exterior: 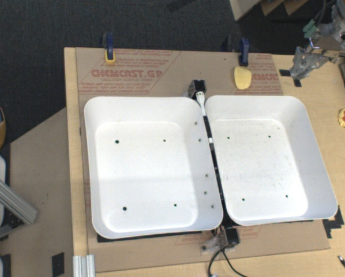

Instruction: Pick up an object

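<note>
- Looking down from my feed, I see the left bin (146,166) lying on the brown board (161,68), small dark dots on its floor.
- Just behind that board's far edge, a blue-and-yellow clamp (109,47) grips it.
- Between the bins, a thin black-and-white strip (207,137) runs along the seam.
- Next, the right bin (265,160) touches its neighbour.
- Behind it, a yellowish object (243,77) rests on the board, outside both bins, below a second clamp (244,49).
- At the far right corner, the gripper (306,62) hovers over the bench beside the board; I cannot tell its opening, and I see nothing in it.
</note>
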Controlling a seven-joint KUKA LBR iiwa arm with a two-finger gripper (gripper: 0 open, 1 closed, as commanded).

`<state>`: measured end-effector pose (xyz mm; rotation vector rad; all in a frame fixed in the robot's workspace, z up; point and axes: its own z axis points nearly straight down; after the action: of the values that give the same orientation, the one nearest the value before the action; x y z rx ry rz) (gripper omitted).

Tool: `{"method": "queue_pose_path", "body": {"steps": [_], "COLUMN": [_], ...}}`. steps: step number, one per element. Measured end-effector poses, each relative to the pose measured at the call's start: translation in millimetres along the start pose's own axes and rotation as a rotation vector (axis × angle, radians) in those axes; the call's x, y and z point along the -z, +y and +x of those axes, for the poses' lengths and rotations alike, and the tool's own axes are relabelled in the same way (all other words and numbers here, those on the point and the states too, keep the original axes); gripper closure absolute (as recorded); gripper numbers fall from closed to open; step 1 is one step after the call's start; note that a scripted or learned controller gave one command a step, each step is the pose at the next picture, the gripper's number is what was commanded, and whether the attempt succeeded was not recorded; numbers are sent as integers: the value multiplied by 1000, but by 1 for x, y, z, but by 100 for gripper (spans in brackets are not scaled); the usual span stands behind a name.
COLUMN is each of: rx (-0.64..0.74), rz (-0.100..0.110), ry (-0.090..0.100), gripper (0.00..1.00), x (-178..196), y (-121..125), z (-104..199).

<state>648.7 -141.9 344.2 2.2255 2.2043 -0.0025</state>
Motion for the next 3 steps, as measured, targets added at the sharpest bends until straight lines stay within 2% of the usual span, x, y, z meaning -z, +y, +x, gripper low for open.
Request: {"method": "queue_pose_path", "body": {"steps": [1, 2, 3], "rx": [15, 2, 17], "rz": [13, -1, 8], "ry": [11, 1, 12], "gripper": [100, 100, 100], "x": [-68, -30, -48], "y": [17, 18, 18], "z": [59, -35, 51]}}
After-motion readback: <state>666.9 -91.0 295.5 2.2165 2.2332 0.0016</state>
